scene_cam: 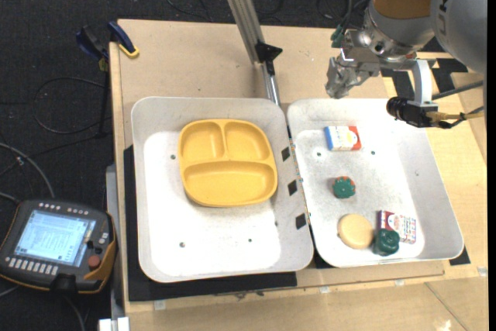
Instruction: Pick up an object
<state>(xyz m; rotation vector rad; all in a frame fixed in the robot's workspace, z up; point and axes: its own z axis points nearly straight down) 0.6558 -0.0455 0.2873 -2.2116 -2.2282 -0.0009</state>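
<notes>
Camera view: the tool (341, 83) hangs over the right bin's (434, 190) far rim, its opening impossible to judge, nothing seen in it. Small box (342, 138) lies near that rim; green piece (343, 187) sits mid-bin with room around it. Tan disc (355, 231), green toy (386, 243) and carton (401, 226) crowd the near edge.

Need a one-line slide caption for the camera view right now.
Hand over right bin's far rim; inside: box, green toy, cookie; yellow tray in left bin.
</notes>
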